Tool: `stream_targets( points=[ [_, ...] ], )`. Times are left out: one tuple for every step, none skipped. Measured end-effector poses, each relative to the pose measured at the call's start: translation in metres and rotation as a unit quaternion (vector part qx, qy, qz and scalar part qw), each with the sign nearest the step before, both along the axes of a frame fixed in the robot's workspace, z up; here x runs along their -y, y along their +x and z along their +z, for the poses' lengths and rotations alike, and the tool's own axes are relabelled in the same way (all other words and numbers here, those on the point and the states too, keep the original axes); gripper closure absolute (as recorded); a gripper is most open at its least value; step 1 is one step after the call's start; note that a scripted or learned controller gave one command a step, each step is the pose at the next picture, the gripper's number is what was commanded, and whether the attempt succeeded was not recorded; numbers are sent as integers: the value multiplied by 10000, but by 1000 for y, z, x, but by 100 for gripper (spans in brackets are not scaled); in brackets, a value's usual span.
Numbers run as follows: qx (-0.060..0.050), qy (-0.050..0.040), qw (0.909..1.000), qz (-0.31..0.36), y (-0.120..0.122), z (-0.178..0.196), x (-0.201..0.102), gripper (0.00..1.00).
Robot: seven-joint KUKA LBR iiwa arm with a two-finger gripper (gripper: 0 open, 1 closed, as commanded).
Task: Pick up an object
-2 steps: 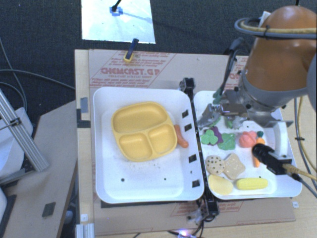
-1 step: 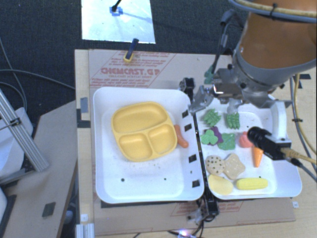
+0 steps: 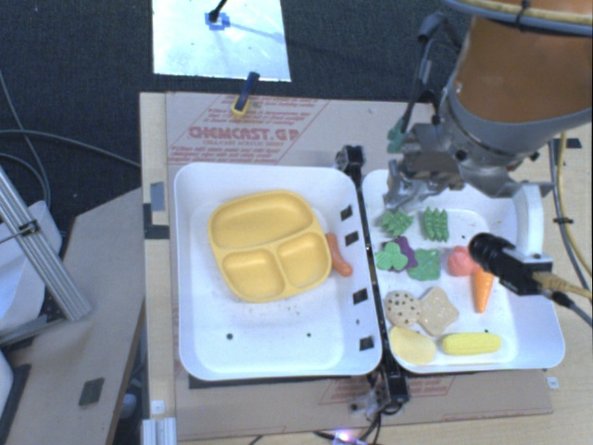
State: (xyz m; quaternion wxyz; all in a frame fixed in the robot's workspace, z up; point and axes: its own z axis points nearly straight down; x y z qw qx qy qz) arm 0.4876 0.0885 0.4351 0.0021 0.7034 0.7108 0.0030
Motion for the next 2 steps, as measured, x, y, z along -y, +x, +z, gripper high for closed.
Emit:
stream_targets(
  points=[
    [-9, -1, 10000, 0, 0, -1, 0, 0],
    [12, 1, 10000, 30, 1, 11, 0, 100]
  ],
)
